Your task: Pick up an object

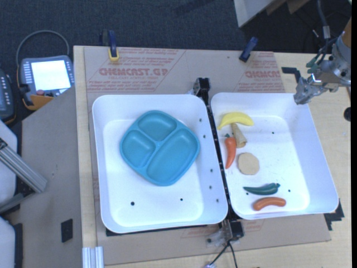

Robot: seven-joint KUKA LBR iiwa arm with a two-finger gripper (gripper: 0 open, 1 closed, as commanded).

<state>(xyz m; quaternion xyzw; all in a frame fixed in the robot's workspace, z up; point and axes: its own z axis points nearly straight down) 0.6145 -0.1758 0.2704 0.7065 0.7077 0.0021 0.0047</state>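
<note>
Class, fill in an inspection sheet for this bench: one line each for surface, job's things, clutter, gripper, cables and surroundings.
Surface: brown bench board bearing left bin and right bin.
Job's things: right bin holds banana, carrot, tan round piece, green pepper, sausage.
Clutter: blue divided plate in left bin.
Gripper: gripper above right bin's far right corner, nothing seen in it.
Cables: cable at near edge.
Surroundings: pendant screen at left; dark floor.
</note>
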